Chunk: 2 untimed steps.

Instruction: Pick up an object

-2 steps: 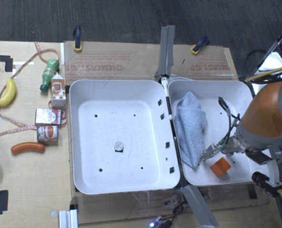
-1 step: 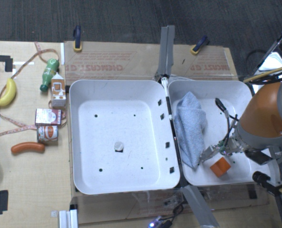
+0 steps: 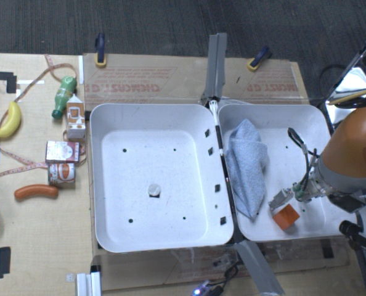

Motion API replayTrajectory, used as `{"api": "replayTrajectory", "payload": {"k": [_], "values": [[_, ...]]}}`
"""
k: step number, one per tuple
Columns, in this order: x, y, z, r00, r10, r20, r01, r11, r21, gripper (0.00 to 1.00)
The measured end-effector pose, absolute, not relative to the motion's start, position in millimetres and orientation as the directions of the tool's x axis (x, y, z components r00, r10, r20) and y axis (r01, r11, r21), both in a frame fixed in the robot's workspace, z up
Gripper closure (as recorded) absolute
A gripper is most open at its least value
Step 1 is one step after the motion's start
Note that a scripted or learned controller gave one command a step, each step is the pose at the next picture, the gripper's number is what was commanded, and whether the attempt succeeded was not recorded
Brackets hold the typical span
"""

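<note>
Gripper (image 3: 282,198) is hanging low inside the right bin (image 3: 315,117), toward its front wall, with the arm reaching in from the view's right. Whether it is clenched or released, I cannot tell from this angle.

Orange block (image 3: 286,217) is lying on the bin floor just in front of the gripper's tip. I cannot tell whether the two are touching or apart.

Blue-grey cloth (image 3: 247,165) is lying crumpled just to the view's left of the gripper, stretching from there toward the far wall on the side nearest the other bin.

Left bin (image 3: 103,165) is sitting well to the left of the gripper, with a small pale round piece (image 3: 154,190) resting near the middle of its floor.

Farther left again, on the open bench, a banana (image 3: 7,121), a green bottle (image 3: 64,95), a can (image 3: 62,173) and a sausage (image 3: 36,192) are lying well apart from the gripper.
</note>
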<state>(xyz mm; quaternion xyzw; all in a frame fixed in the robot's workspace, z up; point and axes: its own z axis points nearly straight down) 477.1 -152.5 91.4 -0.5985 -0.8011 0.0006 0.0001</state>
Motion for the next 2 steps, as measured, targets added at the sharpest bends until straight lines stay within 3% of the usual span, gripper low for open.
{"api": "replayTrajectory", "payload": {"k": [2], "values": [[477.1, -130.0, 90.9, -0.35, 0.937, 0.001, 0.937, 0.35, -0.002, 0.0]]}}
